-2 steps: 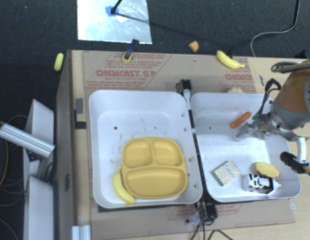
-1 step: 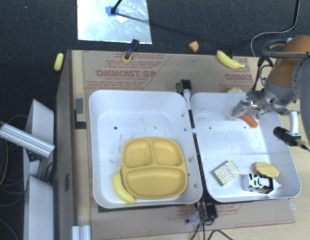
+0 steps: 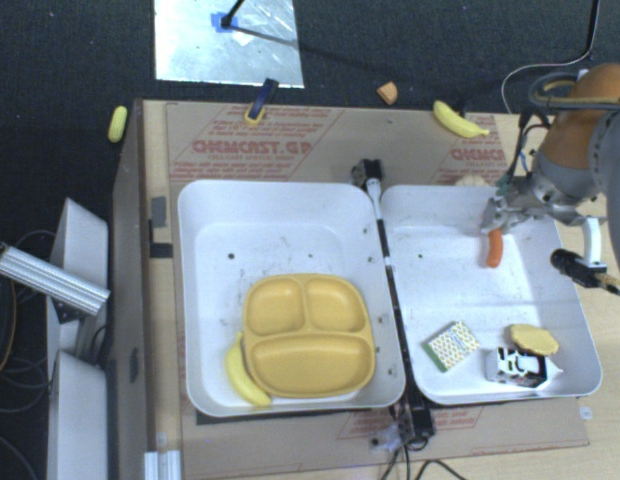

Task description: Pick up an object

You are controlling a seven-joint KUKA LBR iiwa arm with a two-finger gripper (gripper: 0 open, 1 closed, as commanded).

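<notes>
My gripper (image 3: 498, 224) hangs over the back part of the right bin (image 3: 430, 218), reaching in from the right. A small orange carrot-shaped piece (image 3: 493, 252) hangs straight down from its fingertips, its top end pinched between them. Nearer the front of that bin lie a white block with a green check pattern (image 3: 452, 345), a flat yellow-brown piece (image 3: 533, 339) and a black-and-white object (image 3: 515, 366) under it.
The left bin (image 3: 220, 218) holds a yellow divided plate (image 3: 308, 333) with a banana (image 3: 242, 371) against its left edge. On the bench behind the bins lie another banana (image 3: 458, 120), an orange chunk (image 3: 388, 92) and a blue-and-yellow tool (image 3: 260, 100).
</notes>
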